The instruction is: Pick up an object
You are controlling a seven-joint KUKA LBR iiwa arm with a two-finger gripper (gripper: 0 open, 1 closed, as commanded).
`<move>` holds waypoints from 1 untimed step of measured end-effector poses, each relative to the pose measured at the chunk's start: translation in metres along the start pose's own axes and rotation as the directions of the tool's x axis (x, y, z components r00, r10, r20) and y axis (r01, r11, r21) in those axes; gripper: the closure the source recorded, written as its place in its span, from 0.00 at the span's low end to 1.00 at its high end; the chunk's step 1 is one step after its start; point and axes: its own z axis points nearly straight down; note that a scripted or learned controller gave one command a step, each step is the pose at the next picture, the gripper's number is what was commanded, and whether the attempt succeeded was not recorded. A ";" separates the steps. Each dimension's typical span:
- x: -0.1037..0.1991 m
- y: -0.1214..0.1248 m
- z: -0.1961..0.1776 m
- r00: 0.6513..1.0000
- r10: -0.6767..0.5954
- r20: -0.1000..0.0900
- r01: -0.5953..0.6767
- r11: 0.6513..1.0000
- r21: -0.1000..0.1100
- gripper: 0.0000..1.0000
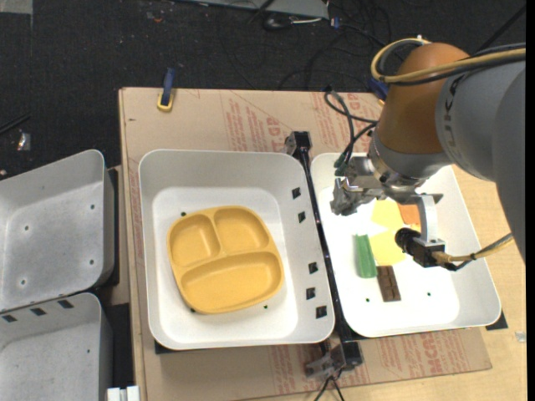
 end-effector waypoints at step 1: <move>0.055 0.016 -0.016 1.000 0.001 0.000 -0.001 1.000 -0.001 1.00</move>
